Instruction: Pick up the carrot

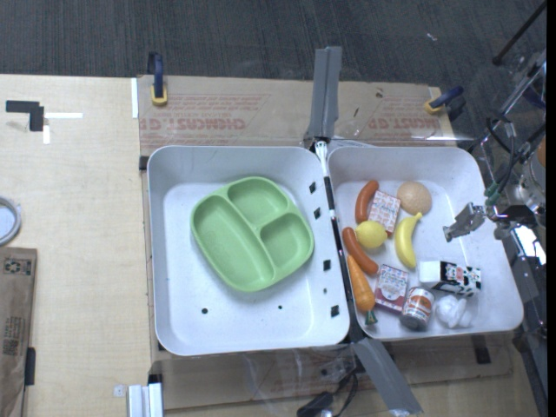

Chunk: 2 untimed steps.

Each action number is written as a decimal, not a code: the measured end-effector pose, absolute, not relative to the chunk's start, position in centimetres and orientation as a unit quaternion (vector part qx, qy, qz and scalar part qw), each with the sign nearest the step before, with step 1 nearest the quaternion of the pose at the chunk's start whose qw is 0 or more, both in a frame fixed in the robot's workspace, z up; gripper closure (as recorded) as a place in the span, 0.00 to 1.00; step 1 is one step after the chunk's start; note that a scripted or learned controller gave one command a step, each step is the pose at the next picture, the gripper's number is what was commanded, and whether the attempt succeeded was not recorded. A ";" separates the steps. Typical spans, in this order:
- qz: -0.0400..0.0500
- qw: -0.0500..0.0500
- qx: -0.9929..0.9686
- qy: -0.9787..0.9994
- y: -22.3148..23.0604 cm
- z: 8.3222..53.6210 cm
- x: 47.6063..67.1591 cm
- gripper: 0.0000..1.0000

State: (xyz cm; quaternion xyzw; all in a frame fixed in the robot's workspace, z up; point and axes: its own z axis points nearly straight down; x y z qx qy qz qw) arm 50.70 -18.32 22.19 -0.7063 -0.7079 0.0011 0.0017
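The carrot (360,288) is orange with a small green tip and lies along the left wall of the right bin (473,159), pointing toward the front. It touches a red sausage (358,248) behind it and a red packet (392,285) to its right. My gripper (493,229) hovers over the right side of that bin, well to the right of the carrot. It is open, with nothing between its fingers (460,223).
The right bin also holds a second sausage (367,200), a lemon (371,234), a banana (407,240), a tan bun (415,198), a can (418,308) and a black-and-white carton (453,275). A green divided plate (252,233) lies in the left bin (165,259).
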 end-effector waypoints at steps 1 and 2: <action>0.000 0.000 -0.567 -0.824 -16.7 18.0 55.5 0.00; 0.000 0.000 -0.508 -0.861 -15.8 9.1 54.2 0.00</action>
